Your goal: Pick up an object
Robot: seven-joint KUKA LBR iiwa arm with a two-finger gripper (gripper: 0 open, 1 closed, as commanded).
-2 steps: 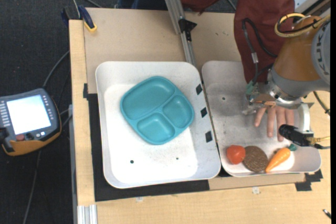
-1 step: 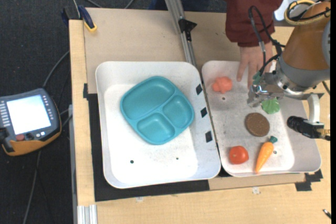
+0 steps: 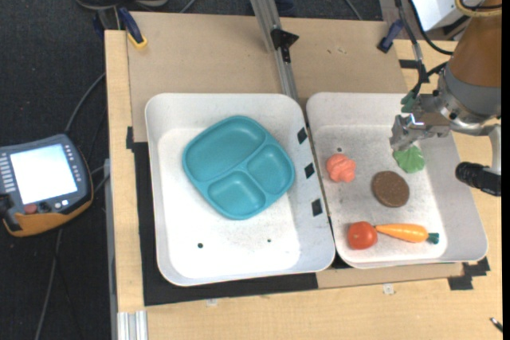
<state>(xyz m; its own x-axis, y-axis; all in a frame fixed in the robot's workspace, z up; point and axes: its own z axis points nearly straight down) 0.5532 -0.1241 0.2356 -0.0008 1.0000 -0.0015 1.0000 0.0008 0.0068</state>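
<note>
Over the right bin (image 3: 470, 207) the gripper (image 3: 408, 141) sits directly above a green leafy toy (image 3: 411, 160) — finger spread cannot be told. Close by lie a brown disc (image 3: 390, 189), pink piece (image 3: 341, 168), tomato (image 3: 362, 235) and carrot (image 3: 405, 232); a teal divided plate (image 3: 237, 166) fills the left bin (image 3: 171, 251).

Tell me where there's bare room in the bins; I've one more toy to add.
Left bin: free strip along its near edge, below the teal plate. Right bin: bare far-left corner above the pink toy. Crowded around the brown disc, tomato, carrot and gripper.
</note>
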